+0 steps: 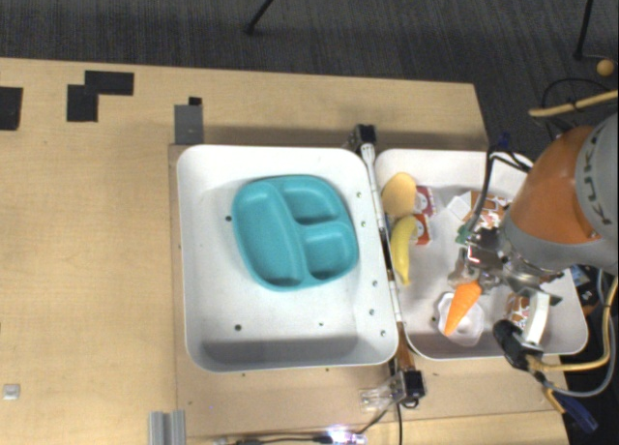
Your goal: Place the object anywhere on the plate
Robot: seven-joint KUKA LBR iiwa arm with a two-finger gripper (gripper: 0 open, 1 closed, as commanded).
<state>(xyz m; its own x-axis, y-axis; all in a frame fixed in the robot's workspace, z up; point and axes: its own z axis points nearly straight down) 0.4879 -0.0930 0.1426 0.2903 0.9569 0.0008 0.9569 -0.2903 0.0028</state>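
Camera view looks down on two white bins side by side. The left bin (pixel 208 337) carries a teal divided plate (pixel 293 230) near its centre. In the right bin (pixel 426 341), the arm's pincer (pixel 476 261) hangs low over the clutter; whether its fingers are parted or closed cannot be told from here, and nothing can be seen between them. An orange carrot (pixel 460 306) lies just at its 7 o'clock, tip pointing away from the wrist. A yellow banana (pixel 400 248) lies at the pincer's 9 o'clock by the dividing wall, with a yellow lemon-like fruit (pixel 397 192) at its 12 o'clock.
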